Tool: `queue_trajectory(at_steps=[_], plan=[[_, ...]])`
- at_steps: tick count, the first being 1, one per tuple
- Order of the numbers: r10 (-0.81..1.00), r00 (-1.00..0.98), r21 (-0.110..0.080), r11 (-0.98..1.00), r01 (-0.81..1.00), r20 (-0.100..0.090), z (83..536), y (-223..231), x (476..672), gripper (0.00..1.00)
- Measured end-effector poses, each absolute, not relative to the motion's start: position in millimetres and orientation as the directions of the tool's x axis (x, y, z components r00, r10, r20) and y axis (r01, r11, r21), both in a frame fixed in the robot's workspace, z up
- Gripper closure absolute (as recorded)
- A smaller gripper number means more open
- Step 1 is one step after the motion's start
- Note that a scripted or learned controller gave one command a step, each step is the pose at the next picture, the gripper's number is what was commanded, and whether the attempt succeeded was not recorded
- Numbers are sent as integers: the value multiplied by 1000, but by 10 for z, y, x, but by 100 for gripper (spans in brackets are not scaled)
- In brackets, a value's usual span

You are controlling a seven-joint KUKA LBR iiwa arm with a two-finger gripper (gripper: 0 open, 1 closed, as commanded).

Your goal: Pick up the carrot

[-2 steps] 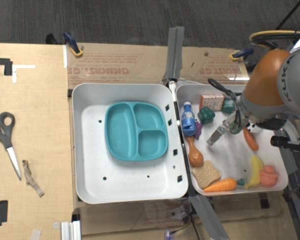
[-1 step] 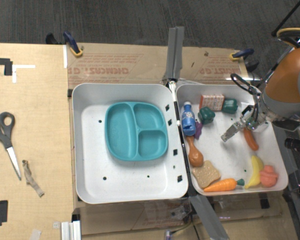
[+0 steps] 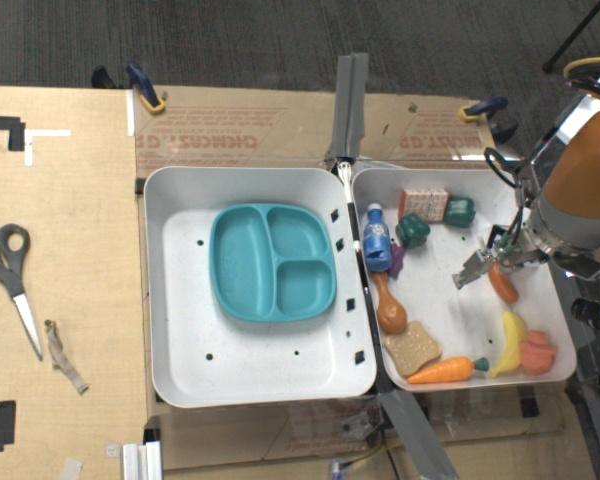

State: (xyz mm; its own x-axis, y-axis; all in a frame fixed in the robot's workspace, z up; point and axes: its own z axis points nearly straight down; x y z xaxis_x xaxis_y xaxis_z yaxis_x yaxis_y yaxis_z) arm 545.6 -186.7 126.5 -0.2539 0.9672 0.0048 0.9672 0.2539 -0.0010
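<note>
The carrot (image 3: pixel 445 370), orange with a green tip, lies flat near the front edge of the right bin (image 3: pixel 435 298), between a bread slice (image 3: pixel 412 349) and a banana (image 3: pixel 507 341). My gripper (image 3: pixel 488 265) hangs over the bin's right-middle part, well behind and to the right of the carrot. A small orange-red piece (image 3: pixel 503 285) sits right under or against the gripper. I cannot make out whether it is held. The carrot is untouched.
In the right bin are a blue bottle (image 3: pixel 377 238), a drumstick (image 3: pixel 389 308), green toys (image 3: pixel 413 230), a pink box (image 3: pixel 424 204) and a pink toy (image 3: pixel 537 351). The left bin (image 3: pixel 180 298) holds a teal divided plate (image 3: pixel 275 263). Scissors (image 3: pixel 12 273) lie on the bench at left.
</note>
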Motion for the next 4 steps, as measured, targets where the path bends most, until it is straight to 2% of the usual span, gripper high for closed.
queue_trajectory(at_steps=[1,2,3,4], plan=[[989,-150,3,150,989,-3,931,-1047,4998,0],[995,97,-2,-97,995,-1,1191,-1289,4827,0],[989,151,-4,-151,989,0,1061,-1463,4766,0],[939,343,-2,-343,939,-2,1221,-1938,5131,0]])
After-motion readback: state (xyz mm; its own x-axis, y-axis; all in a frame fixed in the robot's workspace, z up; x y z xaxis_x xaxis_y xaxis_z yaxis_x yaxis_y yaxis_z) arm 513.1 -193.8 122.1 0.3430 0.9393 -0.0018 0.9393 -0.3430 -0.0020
